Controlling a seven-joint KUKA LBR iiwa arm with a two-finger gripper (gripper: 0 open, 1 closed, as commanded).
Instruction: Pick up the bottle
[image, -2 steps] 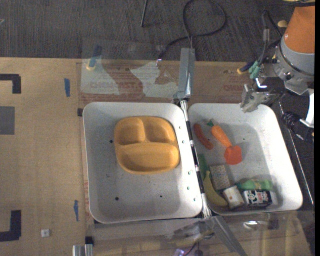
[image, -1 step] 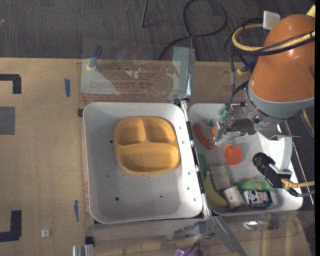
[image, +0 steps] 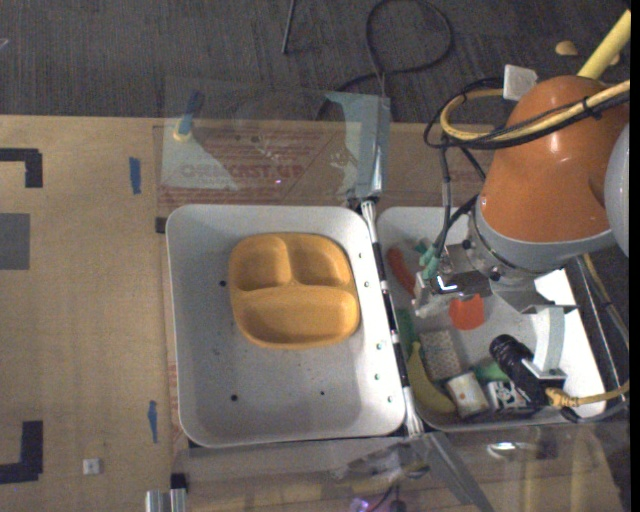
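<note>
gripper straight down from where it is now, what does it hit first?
Probably the orange-red object just below the gripper in the right bin, though depth is hard to judge from this slanted view.

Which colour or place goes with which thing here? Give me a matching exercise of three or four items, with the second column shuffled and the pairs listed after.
Column one:
1. divided plate
2. arm
3. banana
4. blue tape strip

Column two:
A. in the right bin, near its front-left corner
B. on the bench, left of the bins
C. yellow-orange, alone in the left bin
D. orange band, above the right bin

Pairs: 1-C, 2-D, 3-A, 4-B
</note>
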